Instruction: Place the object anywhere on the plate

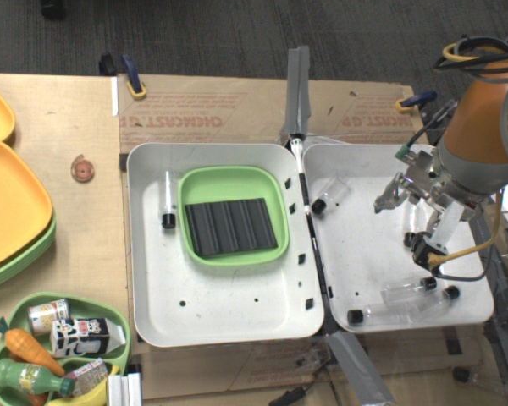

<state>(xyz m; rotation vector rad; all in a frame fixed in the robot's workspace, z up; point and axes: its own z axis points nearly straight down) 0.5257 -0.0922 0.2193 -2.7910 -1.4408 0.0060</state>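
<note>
dark grey ribbed slab (pixel 234 227) lies flat on the green plate (pixel 189 194); over the right bin (pixel 364 256), jaws' spread cannot be told.

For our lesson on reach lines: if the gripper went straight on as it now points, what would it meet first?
Probably the bare floor of the right bin; the gripper seems to point down onto it, though depth is unclear.

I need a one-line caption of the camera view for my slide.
The tool is above the right bin; a black ridged slab lies on the green plate in the left bin.
</note>
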